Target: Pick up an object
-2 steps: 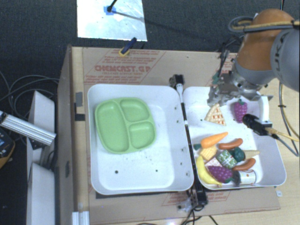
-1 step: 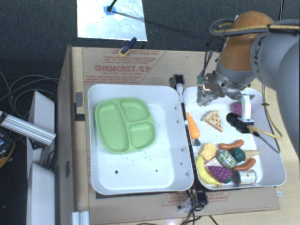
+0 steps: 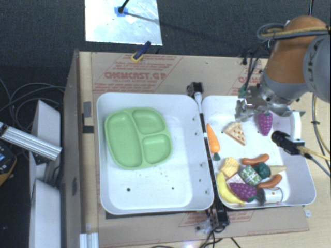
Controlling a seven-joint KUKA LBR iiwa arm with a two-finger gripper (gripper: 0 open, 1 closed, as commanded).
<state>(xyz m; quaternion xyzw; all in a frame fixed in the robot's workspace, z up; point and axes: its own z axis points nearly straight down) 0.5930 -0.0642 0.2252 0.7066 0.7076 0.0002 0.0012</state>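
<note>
Two white bins are seen side by side. A green divided plate is placed in the left bin. "CHEMCAST GP" is printed in red on the cardboard behind. In the right bin, toy foods are gathered near the front, with a carrot along the left wall. The gripper is lowered just above a waffle wedge; its opening cannot be told. Purple grapes are located beside it.

I am wearing a rounded orange band above my grey metal wrist, with black cables trailing alongside.
</note>
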